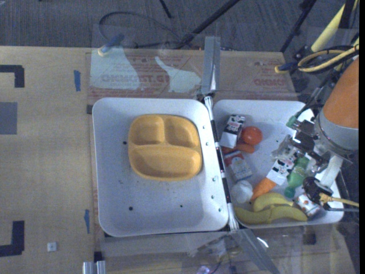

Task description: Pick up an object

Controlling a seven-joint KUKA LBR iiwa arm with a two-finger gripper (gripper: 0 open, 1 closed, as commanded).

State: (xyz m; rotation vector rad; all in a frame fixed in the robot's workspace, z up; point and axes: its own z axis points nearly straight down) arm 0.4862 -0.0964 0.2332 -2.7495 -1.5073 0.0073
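The right bin holds several small items. Among them are a black-and-white carton, a red tomato, a yellow banana, an orange carrot, a green bottle and a white carton. My gripper hangs low over the right side of this bin, just above and to the right of the green bottle. The grey wrist and the clutter hide how it meets the objects. I see nothing clearly held.
The left bin holds a yellow divided plate. A metal divider separates the two bins. A small can and a white ball lie near the right bin's front. Yellow cables run behind the arm.
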